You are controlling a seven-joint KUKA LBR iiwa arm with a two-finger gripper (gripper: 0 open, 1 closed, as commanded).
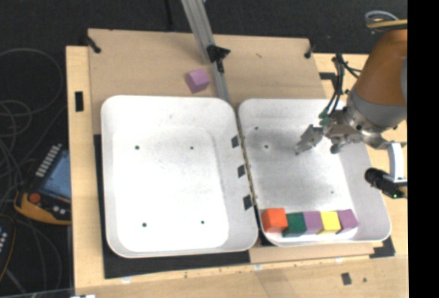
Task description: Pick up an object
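Along the front edge of the right bin (288, 173) several small blocks lie in a row: orange (275, 219), green (295, 223), purple (313, 222), yellow (330, 222) and another purple (347, 219). My gripper (320, 143) hangs over the middle-right of that bin, well behind the row. It is open, with nothing between its fingers. The grey arm with its orange band (384, 73) comes in from the right.
The left bin (171, 173) sits beside the right one. A lone purple block (198, 80) rests on the wooden bench behind the left bin. A slanted metal pole (195, 15) rises from the bench between the bins. Cables and a pendant (48, 183) lie at the far left.
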